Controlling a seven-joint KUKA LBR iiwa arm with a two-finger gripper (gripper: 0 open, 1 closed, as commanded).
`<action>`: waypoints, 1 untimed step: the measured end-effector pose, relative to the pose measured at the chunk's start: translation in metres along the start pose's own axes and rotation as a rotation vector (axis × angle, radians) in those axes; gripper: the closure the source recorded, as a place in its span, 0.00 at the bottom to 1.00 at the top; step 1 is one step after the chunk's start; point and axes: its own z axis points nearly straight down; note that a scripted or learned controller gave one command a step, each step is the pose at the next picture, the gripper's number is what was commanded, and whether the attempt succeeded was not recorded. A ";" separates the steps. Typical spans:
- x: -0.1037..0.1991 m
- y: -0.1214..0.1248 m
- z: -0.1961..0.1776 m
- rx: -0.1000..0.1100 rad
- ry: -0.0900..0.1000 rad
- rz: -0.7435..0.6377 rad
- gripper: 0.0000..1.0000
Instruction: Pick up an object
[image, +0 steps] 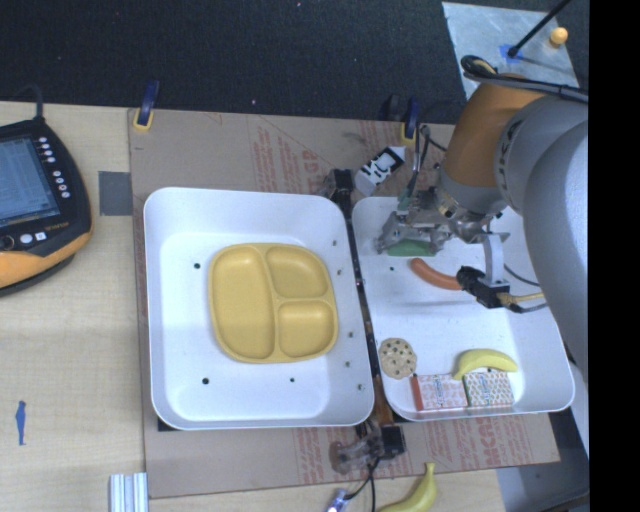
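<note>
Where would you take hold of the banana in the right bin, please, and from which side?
Probably across the middle of the banana, coming straight down from above. It lies flat with its curve arching upward in the view, and two small boxes sit right below it, so fingers closing across the narrow width at mid-length should have most room.

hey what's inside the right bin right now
In the right bin: an orange sausage, a cookie, a banana and two small boxes. The tool and arm cover the bin's far right part.
</note>
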 end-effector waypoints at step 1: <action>-0.037 0.000 0.007 -0.002 0.000 0.004 0.00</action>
